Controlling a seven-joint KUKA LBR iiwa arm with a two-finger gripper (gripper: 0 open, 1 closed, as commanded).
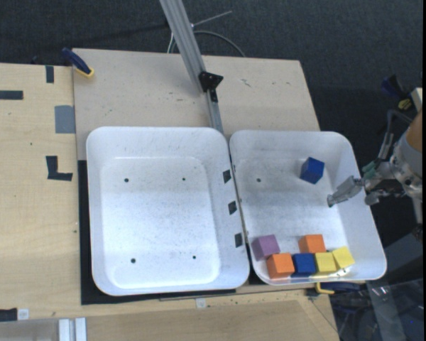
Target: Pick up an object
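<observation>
Here, two shallow white bins sit side by side on the bench: the left bin (99,190) in the middle of the frame and the right bin (355,222) toward the lower right. A lone blue cube (312,170) rests on the floor of the right bin in its upper part, well apart from the other blocks. Along that bin's lower edge sits a cluster: a purple cube (265,245), an orange cube (280,263), a second blue cube (304,263), a yellow cube (326,262), another yellow cube (343,256) and a second orange cube (312,244) just above them, all close together or touching. The gripper (356,190) comes in from the right edge of the frame and hangs over the right bin's right side, near its wall, below and to the right of the lone blue cube. One grey finger (341,191) shows clearly; whether the tool is wide or narrow I cannot tell. Nothing is seen between its fingers.
</observation>
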